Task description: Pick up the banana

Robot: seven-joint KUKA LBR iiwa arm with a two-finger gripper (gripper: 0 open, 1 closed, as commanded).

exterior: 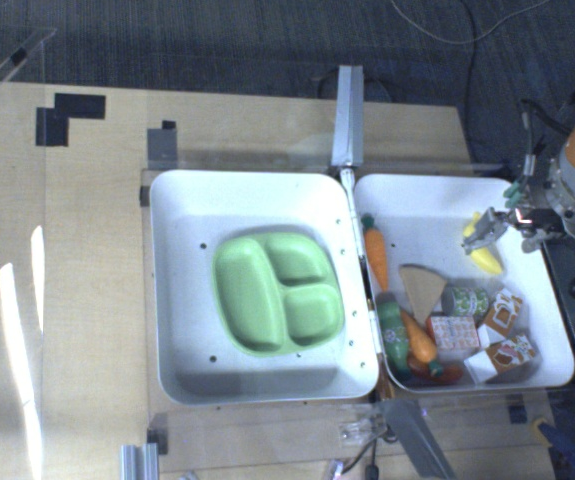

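The yellow banana (486, 259) lies in the right bin (437, 200), near its right wall. My gripper (485, 231) hangs directly over the banana's upper part and covers its middle, so yellow shows both above and below it. The arm comes in from the right edge, its orange band at the top right. I cannot tell whether the gripper touches the banana or hovers over it.
The right bin also holds an orange carrot (375, 254) along its left wall, a tan wedge (423, 288), a can (465, 299), a second carrot (420, 340), a green item (393, 330) and small cartons (508, 353). A green divided plate (279, 290) sits in the left bin (182, 268).
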